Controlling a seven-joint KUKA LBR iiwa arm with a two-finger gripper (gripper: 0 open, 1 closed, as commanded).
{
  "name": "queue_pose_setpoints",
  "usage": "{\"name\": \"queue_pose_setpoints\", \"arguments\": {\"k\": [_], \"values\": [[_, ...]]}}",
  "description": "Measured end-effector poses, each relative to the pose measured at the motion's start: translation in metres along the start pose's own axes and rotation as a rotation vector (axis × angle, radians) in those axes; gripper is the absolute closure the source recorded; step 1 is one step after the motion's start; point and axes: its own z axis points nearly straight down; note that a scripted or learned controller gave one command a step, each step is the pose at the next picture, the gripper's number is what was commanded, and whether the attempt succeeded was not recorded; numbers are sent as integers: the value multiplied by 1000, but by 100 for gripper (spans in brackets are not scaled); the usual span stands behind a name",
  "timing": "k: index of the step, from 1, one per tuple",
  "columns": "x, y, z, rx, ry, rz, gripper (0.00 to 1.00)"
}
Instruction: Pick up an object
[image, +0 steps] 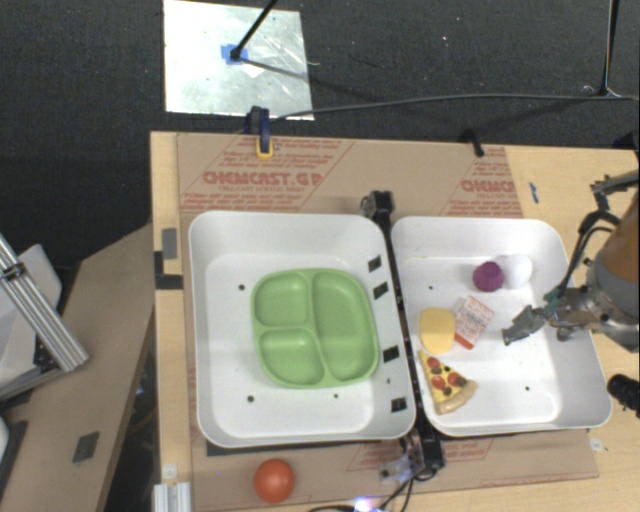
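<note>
Left bin (215, 300): divided plate (314, 328). Right bin (540, 400): ball (488, 276), packet (473, 318), round piece (437, 330), pizza slice (447, 380); my gripper (520, 326) at their right. Table (330, 470), front: fruit (274, 480).

Red print reading "CHEMCAST GP" runs across the brown protective paper sheet (300, 170) covering the bench, upper centre of the frame. The same red lettering repeats at upper right, too partial to read surely.

Counter (300, 165): pale wood, printed with red lettering.
On it: two white bins (290, 250) side by side; orange ball (274, 480) near the front edge.
</note>
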Motion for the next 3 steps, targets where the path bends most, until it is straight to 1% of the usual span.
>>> {"name": "queue_pose_setpoints", "arguments": {"k": [1,2,3], "values": [[0,2,-4,-8,-2,-2,0],[-10,4,46,-6,-1,0,0],[-10,4,99,-5,0,0,0]]}}
